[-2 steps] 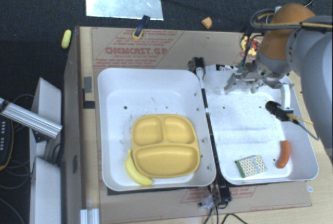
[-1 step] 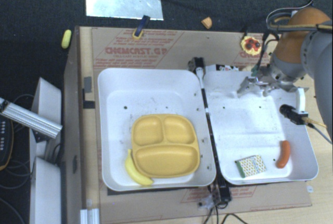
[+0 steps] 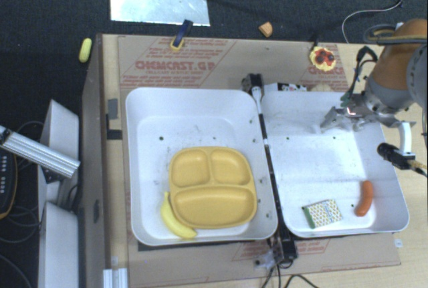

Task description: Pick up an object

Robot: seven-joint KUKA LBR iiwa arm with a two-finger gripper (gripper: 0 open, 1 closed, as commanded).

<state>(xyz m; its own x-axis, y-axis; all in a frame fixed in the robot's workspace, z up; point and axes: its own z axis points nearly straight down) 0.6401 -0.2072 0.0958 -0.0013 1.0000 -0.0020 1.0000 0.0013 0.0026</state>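
Two shallow white bins [image 3: 200,103]: the left holds a yellow divided plastic plate [image 3: 212,188] with a yellow banana [image 3: 174,218] at seven o'clock. Rightward lie a green patterned sponge [image 3: 323,213] and an orange sausage [image 3: 364,198]. At one o'clock, the gripper [image 3: 348,116] hovers, jaws spread, holding nothing.

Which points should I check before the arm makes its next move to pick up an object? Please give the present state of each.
1. Objects within the right bin: ok. An orange sausage and a small patterned packet lie near its front edge.
2. The two are apart from each other: ok.
3. Gripper above a target: not ok. It is over the bin's far part, away from both.
4. Fingers open for a grasp: cannot tell.
5. Gripper carries nothing: ok, nothing visible between its tips.
6. Left bin targets: ok. A yellow divided plate and, touching its front left edge, a banana.
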